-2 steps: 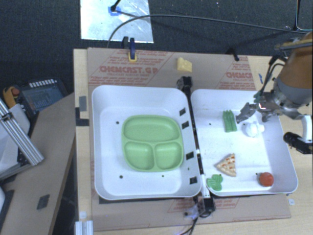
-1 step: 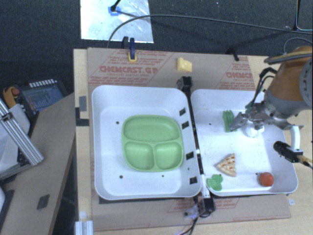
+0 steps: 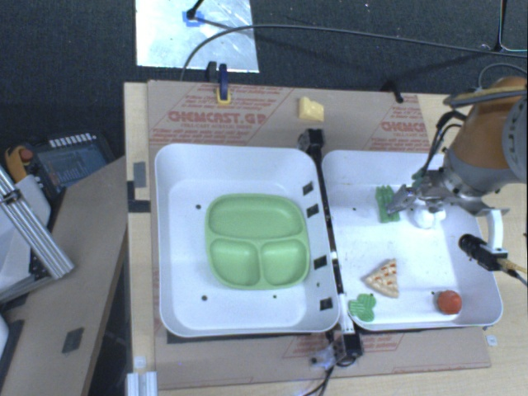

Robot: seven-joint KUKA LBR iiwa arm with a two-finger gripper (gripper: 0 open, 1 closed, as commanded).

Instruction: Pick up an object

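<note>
Arm: it reaches in from the right, its orange band (image 3: 487, 130) above the right bin's far right corner.
Gripper: the gripper (image 3: 410, 201) sits low in the far half of the right bin, pointing left; how wide it stands cannot be told, and nothing shows between its tips.
Right bin: the right bin (image 3: 346, 167) holds four loose pieces plus a small white object (image 3: 426, 216) just under the gripper.
Green block: a green block (image 3: 385, 203) stands just left of the gripper tips, touching or nearly so; which one cannot be told.
Pizza slice: a pizza slice (image 3: 383, 277) lies near the bin's middle toward the near side, with bare floor all around it.
Green leafy piece: a green leafy piece (image 3: 361, 307) rests in the near left corner, close against the wall.
Red ball: a red ball (image 3: 448, 302) sits near the near right corner, just beside the rim.
Open room: the bin's centre and far left stretch are bare white floor.
Left bin: the left bin (image 3: 177, 172) carries a green divided tray (image 3: 256, 239) in its middle, well apart from every wall.
Divider: the two bins meet along a dark seam with clips.
Counter: the counter (image 3: 264, 110) shows a yellow wedge (image 3: 311, 109) beyond the bins' far edge.
</note>
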